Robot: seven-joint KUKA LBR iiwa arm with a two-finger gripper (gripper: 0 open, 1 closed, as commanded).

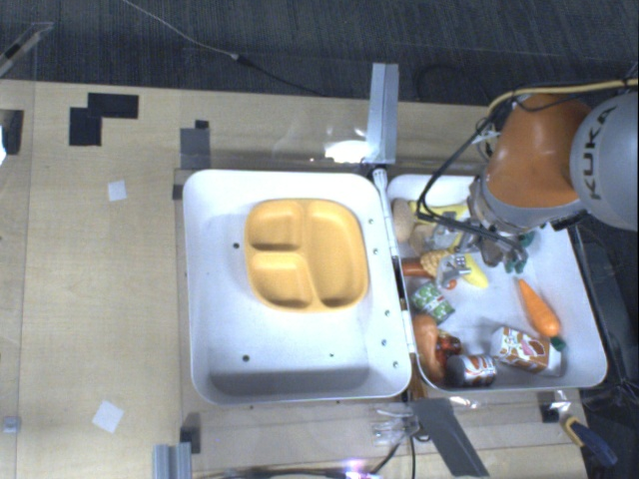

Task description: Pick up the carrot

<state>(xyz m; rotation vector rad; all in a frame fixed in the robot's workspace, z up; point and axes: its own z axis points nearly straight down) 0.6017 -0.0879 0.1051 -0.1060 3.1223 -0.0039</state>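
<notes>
The orange carrot (pixel 539 309) with a small green tip lies at a slant in the right part of the right bin (pixel 584 297), on the bin floor. My gripper (pixel 464 262) hangs below the orange wrist band over the middle of that bin, to the left of the carrot and a little farther back. The wrist and cables cover most of it. It hovers above a cluster of small items, and the carrot lies apart from it with nothing touching it.
The left bin (pixel 215 297) holds a yellow divided plate (pixel 305 252). Around the gripper lie a yellow piece (pixel 476 276), a green packet (pixel 432 301), a reddish sausage (pixel 426 337), a dark can (pixel 469 368) and a labelled bottle (pixel 524 348) just below the carrot.
</notes>
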